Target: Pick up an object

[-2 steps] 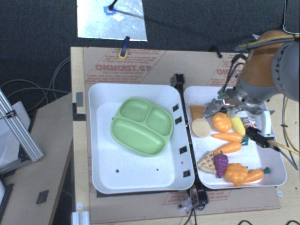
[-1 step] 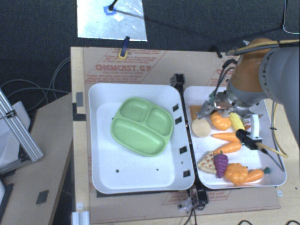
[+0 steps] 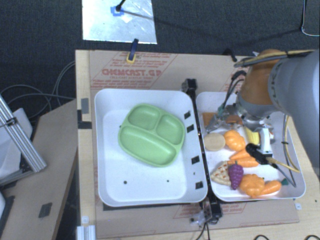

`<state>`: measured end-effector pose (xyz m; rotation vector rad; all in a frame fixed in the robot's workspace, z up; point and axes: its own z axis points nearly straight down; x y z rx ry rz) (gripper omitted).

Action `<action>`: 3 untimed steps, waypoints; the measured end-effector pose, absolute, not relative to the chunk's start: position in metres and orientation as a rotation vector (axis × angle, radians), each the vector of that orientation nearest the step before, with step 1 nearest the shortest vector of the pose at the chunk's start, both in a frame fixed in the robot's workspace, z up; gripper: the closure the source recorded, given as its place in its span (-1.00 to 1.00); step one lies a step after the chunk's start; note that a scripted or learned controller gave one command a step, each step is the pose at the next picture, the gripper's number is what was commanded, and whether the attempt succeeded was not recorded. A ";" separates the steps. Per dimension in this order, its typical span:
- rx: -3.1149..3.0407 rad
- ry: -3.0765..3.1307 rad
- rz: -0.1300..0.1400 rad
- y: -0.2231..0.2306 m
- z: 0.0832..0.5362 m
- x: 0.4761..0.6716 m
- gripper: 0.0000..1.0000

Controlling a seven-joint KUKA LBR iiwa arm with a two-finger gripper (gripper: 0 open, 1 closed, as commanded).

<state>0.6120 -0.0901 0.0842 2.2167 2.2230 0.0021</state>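
A cardboard-topped bench (image 3: pixel 150 69) stands on dark carpet (image 3: pixel 40 24) and carries two white bins. The left bin (image 3: pixel 115 184) holds one green plate (image 3: pixel 151 134). The right bin (image 3: pixel 207 103) holds toy food: one tan disc (image 3: pixel 214 142), one grape bunch (image 3: pixel 235 174), one pizza slice (image 3: pixel 220 174) and roughly four orange pieces (image 3: pixel 235 140). The hand (image 3: pixel 220 120) hangs over that bin's far end, and I cannot tell whether it is apart or together.

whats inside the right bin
Toy food: a tan disc, an orange fruit, purple grapes, a pizza slice and a carrot. The arm covers the far side of the right bin, so anything there is hidden.
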 end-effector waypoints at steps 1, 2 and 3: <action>2.215 2.222 0.005 -0.090 0.096 0.612 1.00; 2.212 2.223 0.007 -0.084 0.159 0.615 1.00; 2.211 2.225 0.007 -0.077 0.205 0.614 1.00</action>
